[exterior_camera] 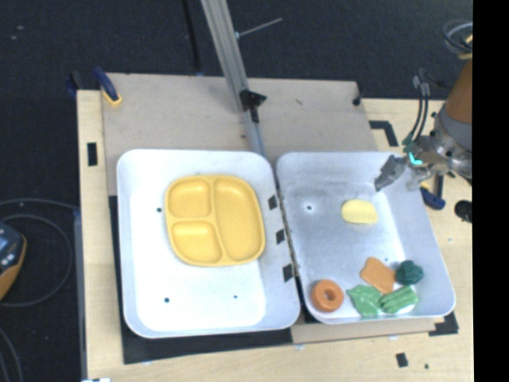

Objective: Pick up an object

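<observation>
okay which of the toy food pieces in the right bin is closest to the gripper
The pale yellow piece. It lies alone in the middle of the right bin, just below-left of the gripper, while the orange and green pieces cluster along the bin's near edge.
</observation>
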Controlling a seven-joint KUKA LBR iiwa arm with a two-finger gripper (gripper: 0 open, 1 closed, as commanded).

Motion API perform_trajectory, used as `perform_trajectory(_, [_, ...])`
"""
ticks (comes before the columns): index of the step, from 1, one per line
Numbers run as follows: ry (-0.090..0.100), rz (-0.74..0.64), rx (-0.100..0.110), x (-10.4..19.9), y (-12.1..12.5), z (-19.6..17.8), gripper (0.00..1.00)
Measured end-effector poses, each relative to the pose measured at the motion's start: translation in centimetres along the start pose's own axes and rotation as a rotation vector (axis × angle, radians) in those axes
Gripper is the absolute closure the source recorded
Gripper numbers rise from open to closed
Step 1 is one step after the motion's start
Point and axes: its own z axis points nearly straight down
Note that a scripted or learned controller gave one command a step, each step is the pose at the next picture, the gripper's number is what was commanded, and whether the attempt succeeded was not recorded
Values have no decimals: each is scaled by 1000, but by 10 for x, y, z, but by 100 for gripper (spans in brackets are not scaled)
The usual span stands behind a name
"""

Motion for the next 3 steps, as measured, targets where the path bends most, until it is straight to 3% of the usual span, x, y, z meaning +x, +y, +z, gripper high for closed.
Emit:
perform_trajectory(1, [-1, -1, -4, 0, 1, -2, 0])
perform_trajectory(3, [0, 2, -1, -5, -2, 111, 0])
